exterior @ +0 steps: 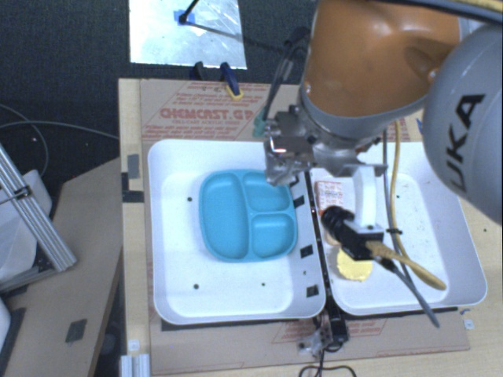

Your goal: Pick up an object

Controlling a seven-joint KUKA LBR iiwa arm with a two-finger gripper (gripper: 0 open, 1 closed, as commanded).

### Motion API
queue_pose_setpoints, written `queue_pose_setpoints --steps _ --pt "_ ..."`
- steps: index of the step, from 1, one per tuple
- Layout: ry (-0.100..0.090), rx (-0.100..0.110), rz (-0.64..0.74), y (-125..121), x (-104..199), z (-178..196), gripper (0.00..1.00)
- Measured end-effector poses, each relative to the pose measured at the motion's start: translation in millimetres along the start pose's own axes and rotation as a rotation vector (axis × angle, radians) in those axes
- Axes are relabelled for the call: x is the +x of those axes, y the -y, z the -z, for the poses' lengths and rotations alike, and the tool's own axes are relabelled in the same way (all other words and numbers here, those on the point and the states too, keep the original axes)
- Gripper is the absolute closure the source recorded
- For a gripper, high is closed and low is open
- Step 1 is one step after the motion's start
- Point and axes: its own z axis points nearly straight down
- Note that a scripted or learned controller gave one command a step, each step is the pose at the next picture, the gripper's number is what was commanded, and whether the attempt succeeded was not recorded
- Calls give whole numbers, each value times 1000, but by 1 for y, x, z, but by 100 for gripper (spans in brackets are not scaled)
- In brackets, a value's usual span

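Observation:
A blue divided plate (246,215) lies flat in the left bin (177,289). My gripper (280,171) hangs over the plate's far right corner, close to the wall between the two bins. The big orange and grey wrist above hides much of it. In the right bin (448,242) a flat yellow piece (354,268) lies near the front left, partly covered by the arm's hardware. A small white packet with red print (329,190) lies in that bin's far left, just right of the gripper.
The bins sit on a cardboard sheet (196,112) with red lettering. A blue clamp with a yellow tip (230,79) rests at the sheet's far edge. Behind it lies a shiny foil sheet (187,22). A metal frame (27,210) stands at the left.

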Motion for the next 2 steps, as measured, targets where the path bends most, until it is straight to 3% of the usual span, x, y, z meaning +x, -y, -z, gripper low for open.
queue_pose_setpoints --steps 1,2 --pt "3 6 3 0 -1 5 100" --pt "7 19 -10 3 -41 -122 100"
